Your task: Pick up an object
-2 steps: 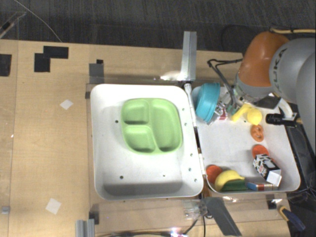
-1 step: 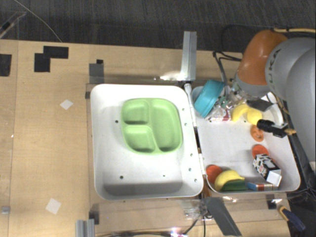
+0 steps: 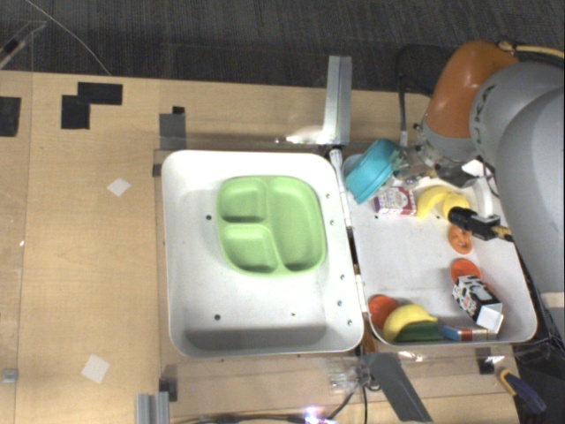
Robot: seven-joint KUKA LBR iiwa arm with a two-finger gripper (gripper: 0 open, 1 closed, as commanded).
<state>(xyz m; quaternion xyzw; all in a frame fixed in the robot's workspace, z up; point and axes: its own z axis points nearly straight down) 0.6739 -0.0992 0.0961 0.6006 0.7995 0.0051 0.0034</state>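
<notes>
The right bin holds several small things. A teal cup lies tilted at its far left corner, against the rim. My gripper reaches down at the far end of this bin, just right of the cup and above a white and pink packet. A yellow banana-like toy lies right of the packet, under the wrist. I cannot make out anything held by the gripper.
The left bin carries a green divided plate. Near the right bin's front lie an orange piece, a black and white cube, a yellow and green toy and a marker. The grey arm overhangs the bin's right side.
</notes>
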